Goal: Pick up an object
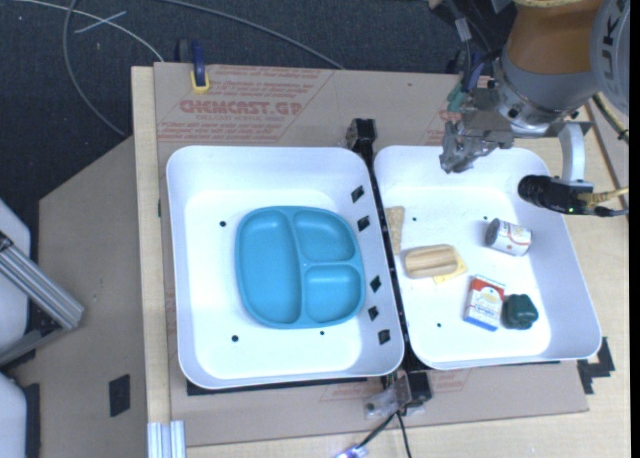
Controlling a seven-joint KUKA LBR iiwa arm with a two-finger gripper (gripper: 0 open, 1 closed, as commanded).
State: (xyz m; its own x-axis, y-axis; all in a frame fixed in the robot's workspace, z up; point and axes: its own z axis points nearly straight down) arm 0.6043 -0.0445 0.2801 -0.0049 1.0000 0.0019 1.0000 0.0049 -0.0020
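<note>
While the grey arm's pincer (462,158) hung over the far rim of the right white bin (560,346), nothing was seen between its tips; whether it was spread could not be told. Near the bin's middle lay a tan, bun-shaped foam roll (430,261), judged light and soft, best pinched across its short width. Nearby were noted a small red-and-white carton (485,303), a dark green lump (520,312) and a blue divided plastic plate (300,266) in the left bin.

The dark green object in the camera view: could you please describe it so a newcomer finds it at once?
Look in the right-hand white bin, toward its near right corner. There the dark green object lies right beside a small red, white and blue box; it alone is dark and rounded.
</note>
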